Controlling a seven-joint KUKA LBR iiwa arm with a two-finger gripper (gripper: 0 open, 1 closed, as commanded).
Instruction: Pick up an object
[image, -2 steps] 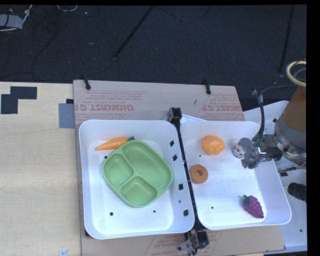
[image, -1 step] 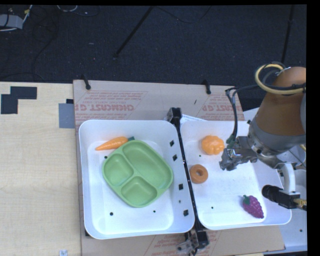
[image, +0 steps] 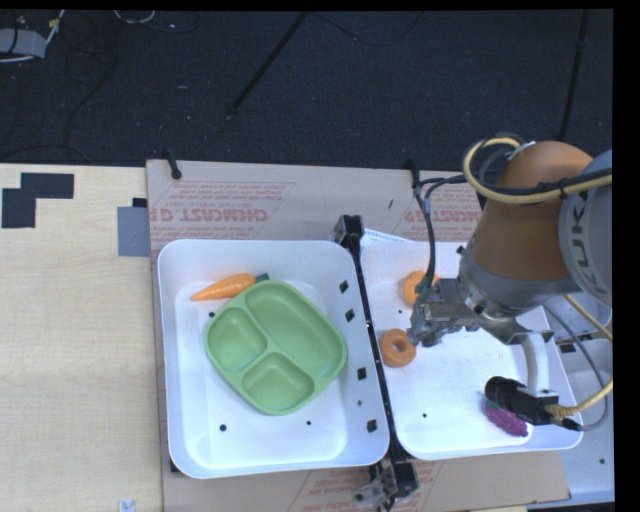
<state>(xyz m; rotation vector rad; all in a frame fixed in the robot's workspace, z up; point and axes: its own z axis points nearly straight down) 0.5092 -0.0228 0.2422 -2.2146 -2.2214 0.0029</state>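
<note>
The orange ring (image: 398, 349) lies just left of the hand (image: 424, 328), whose grip I cannot tell.

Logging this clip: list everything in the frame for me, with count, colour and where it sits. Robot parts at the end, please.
bins: 2, white, side by side on the bench
divided plate: 1, green, three compartments, in the left bin
toy carrot: 1, orange with a dark green tip, left bin, by the plate's upper left edge
ring: 1, orange, right bin near its left wall
orange piece: 1, right bin, upper left, partly hidden by the arm
purple object: 1, right bin, lower right, beside a black part
cardboard sheet: 1, brown with red print, under the bins
arm: 1, grey with orange band, over the right bin
pincer: 1, dark, just right of the ring, fingers unclear
</note>
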